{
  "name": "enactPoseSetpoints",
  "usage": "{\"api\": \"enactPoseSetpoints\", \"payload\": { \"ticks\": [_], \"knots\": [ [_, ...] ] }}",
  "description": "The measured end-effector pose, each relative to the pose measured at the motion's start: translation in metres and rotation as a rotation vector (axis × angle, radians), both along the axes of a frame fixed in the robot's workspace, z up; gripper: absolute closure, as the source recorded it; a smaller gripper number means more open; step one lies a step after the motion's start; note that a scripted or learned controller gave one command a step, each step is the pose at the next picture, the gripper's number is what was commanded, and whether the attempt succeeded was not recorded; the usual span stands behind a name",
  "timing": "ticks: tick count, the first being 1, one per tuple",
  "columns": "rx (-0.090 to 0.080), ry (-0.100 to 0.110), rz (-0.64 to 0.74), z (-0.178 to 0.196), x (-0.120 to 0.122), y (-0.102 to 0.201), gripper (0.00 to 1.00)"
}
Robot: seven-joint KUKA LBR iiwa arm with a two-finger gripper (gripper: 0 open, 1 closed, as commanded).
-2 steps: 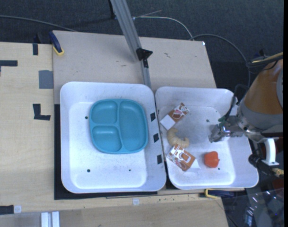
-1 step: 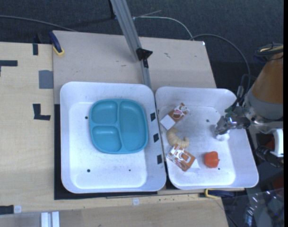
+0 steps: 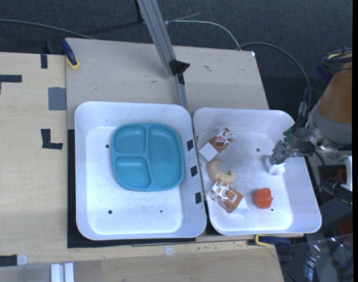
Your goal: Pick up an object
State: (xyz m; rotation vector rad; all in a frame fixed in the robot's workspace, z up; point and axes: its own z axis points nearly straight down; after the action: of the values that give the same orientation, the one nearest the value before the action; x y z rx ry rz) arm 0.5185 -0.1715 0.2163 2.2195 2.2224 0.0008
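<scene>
My gripper (image 3: 278, 159) reaches in from the right and hangs low over the right bin (image 3: 296, 213), near its right side. A small white object (image 3: 276, 169) lies directly under the fingertips; whether they touch it is unclear. A red tomato-like object (image 3: 262, 198) sits toward the bin's front. A beige curved pastry (image 3: 219, 171) lies at the bin's left, between an orange-and-white packet (image 3: 222, 140) behind it and another orange-and-white packet (image 3: 226, 196) in front.
The left bin (image 3: 90, 216) holds a teal divided plate (image 3: 147, 156). A slanted metal pole (image 3: 161, 34) stands behind the bins. Cables run over the bench at the back right.
</scene>
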Motion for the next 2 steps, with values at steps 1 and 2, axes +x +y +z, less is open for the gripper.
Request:
{"api": "enactPoseSetpoints", "payload": {
  "ticks": [1, 2],
  "knots": [
    [0.002, 0.002, 0.005, 0.009, -0.006, 0.048, 1.00],
    [0.002, 0.001, 0.006, 0.017, 0.000, 0.101, 1.00]
  ]
}}
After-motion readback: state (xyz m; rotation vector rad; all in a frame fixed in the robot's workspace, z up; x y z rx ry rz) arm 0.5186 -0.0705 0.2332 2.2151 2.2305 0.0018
